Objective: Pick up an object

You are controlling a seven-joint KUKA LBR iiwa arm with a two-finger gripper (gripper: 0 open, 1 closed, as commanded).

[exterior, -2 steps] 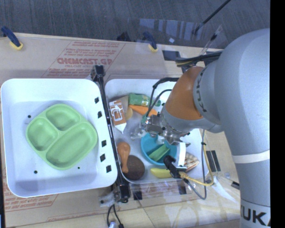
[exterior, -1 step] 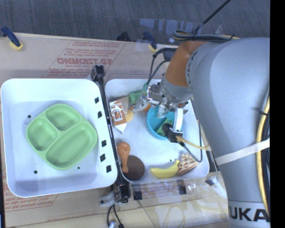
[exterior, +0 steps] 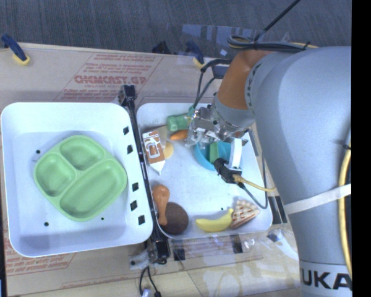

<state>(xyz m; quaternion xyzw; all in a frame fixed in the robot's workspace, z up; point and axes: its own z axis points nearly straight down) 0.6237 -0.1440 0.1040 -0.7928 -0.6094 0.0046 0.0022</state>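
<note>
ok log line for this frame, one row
phase: reaching into right bin | gripper: low over carrot and blue bowl | grasp: cannot tell | left bin: green divided plate
</note>
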